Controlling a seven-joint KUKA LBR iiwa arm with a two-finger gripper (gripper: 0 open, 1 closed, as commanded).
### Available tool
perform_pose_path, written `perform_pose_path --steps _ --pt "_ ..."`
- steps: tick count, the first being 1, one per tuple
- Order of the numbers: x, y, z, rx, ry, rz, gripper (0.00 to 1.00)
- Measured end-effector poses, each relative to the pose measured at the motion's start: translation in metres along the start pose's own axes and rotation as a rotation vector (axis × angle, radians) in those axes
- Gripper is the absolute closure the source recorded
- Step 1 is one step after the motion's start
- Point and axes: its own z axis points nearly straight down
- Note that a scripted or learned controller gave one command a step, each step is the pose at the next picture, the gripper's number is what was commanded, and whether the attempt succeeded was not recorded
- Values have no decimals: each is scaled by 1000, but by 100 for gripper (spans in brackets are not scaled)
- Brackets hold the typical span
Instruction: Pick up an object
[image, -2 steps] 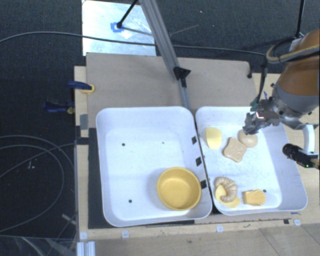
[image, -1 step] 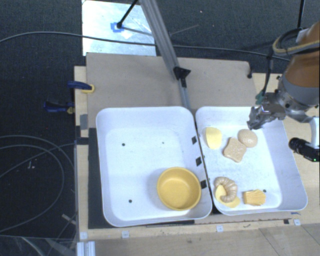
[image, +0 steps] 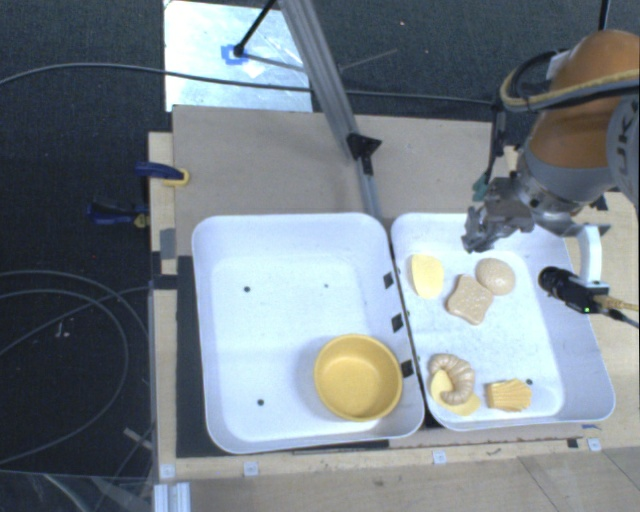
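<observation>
**Gripper poised over the far end of the right bin**

The grey arm (image: 575, 120) with its orange band reached in from the right, and its gripper (image: 483, 232) hung above the far edge of the right bin (image: 590, 385). The dark fingers pointed down and toward the left, but they merged into one dark shape from this angle, so whether the claw stood wide or narrow could not be told. Nothing was seen between the fingers.

The things to be picked lay in the right bin. A pale yellow flat piece (image: 426, 275) sat near the bin's left wall, just below and left of the gripper. A tan slice like toast (image: 469, 299) lay to its right, tilted, and a rounded beige piece like a bun (image: 495, 276) lay just beside the slice's upper right corner, nearest to the gripper's right side. Toward the near end of the bin a curled croissant-like piece (image: 453, 374) rested on or against a small yellow disc (image: 461, 404), and a ridged yellow-orange piece (image: 509, 395) lay just to the right of them.

In the left bin (image: 230, 260) a yellow bowl (image: 358, 376) stood upright near the near right corner, close to the clips joining the two bins
</observation>
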Motion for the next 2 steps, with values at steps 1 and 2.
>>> perform_pose_path --steps 1,2 --pt "51 15 -1 -1 1 -2 100" --pt "102 23 3 0 1 -2 100"
